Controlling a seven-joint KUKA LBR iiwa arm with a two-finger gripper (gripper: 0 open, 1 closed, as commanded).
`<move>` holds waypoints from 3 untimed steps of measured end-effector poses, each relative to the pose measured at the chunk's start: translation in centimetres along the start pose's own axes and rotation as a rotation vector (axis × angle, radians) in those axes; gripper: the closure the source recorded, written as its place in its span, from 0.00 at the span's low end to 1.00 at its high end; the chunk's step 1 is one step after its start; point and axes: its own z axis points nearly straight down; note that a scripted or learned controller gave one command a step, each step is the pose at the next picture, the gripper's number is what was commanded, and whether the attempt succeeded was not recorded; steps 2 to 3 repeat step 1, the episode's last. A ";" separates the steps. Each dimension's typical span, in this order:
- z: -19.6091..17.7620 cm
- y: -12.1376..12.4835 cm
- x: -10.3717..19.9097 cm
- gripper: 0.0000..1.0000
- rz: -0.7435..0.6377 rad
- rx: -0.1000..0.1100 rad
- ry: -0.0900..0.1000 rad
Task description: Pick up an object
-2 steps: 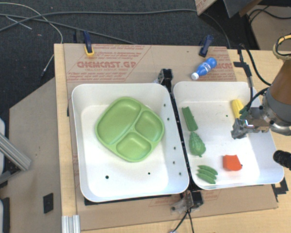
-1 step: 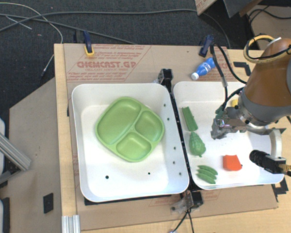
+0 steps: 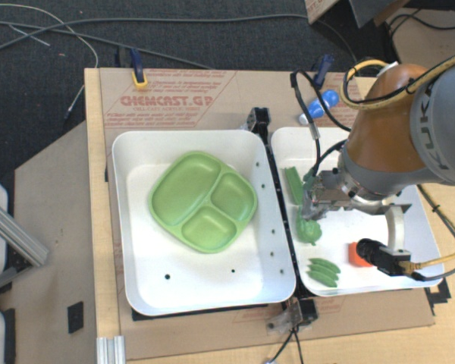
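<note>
Dark carpet [image 3: 53, 74] runs behind the bench, with thin cables [image 3: 45, 21] trailing across it at upper left. Cardboard sheet [image 3: 174, 97] printed in red lettering lies under both bins.

Operator, start at the gripper [image 3: 315, 207]. You see it low in the right bin [image 3: 421, 279], near that bin's left wall. Fingers point down toward a green lump [image 3: 309, 231] sitting just below them. Whether the fingers touch it, or how far apart they stand, you cannot tell; the wrist housing covers that spot.

Around it, same bin:
- long green strip [image 3: 293, 184] lying along the left wall, just above the gripper.
- green pea pod [image 3: 324, 271] near the bin's front left corner, apart from the lump.
- orange block [image 3: 358, 253] toward the front edge, touching a black part [image 3: 379, 256] of the arm's fittings.
- yellow cable [image 3: 432, 262] leading off that black part toward the right edge.

Arm [image 3: 398, 139] comes in from the right, orange band broad above the grey wrist, and covers much of the right bin's back half.

Left bin [image 3: 129, 203]: one green divided plate [image 3: 203, 200], three compartments, lying flat near the bin's middle, turned at an angle to the walls. Nothing rests on it.

Beyond the right bin's back edge, on the cardboard, you see blue round pieces [image 3: 322, 103]. A yellow and blue clamp [image 3: 139, 73] sits at the cardboard's back edge, left side. Black clips [image 3: 258, 117] hold the seam between the bins at back and front.
</note>
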 end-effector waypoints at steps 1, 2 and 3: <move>0.3 -0.2 5.6 1.00 0.000 0.000 0.000; 0.3 -0.2 5.6 1.00 0.000 0.000 0.000; 0.3 -0.2 5.6 1.00 0.000 0.000 0.000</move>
